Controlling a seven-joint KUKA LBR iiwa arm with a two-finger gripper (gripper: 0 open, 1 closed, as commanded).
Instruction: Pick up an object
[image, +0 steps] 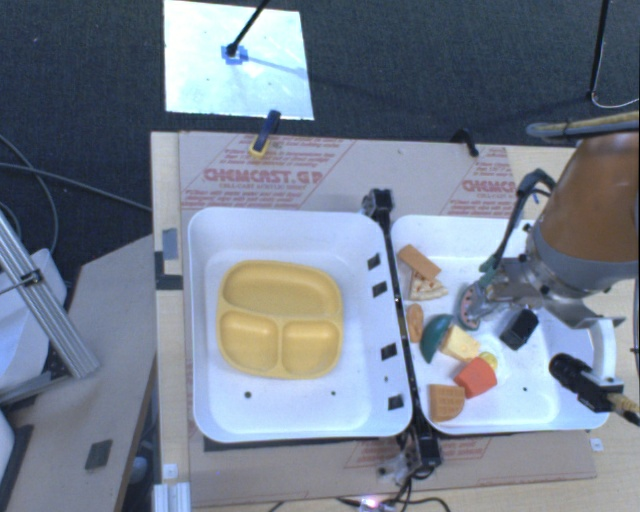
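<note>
Two shallow white bins sit side by side on the surface (330, 165), meeting along a dark hinged seam down the middle. Most of the left bin (205, 300) is taken by a yellow divided plate (280, 318) with three compartments, leaving bare white floor in a band round it, widest toward the near edge.

All the small pieces lie crowded in the left half of the right bin (530, 400), close to the seam. A tan wedge (418, 264) and a pale cracker-like slice (428, 289) lie near the far wall, touching or nearly so. Below them a small orange piece (415, 322) lies just beside the seam, then a teal piece (433, 336) touching a pale yellow block (461, 344). A red-orange block (477, 377) sits just beyond that, with a small yellow-green bit (489, 359) at its upper edge, and an orange wedge (446, 402) lies near the bin's near wall.

From the right, the grey arm (590, 215) with its orange band reaches over the right bin. Its pincer (471, 306) is low over the toys, just above the yellow block and right of the cracker-like slice; whether its fingers are apart or closed, or grip anything, cannot be told from here. Bare white floor runs along the right bin's near-right part, under the arm's black fittings
</note>
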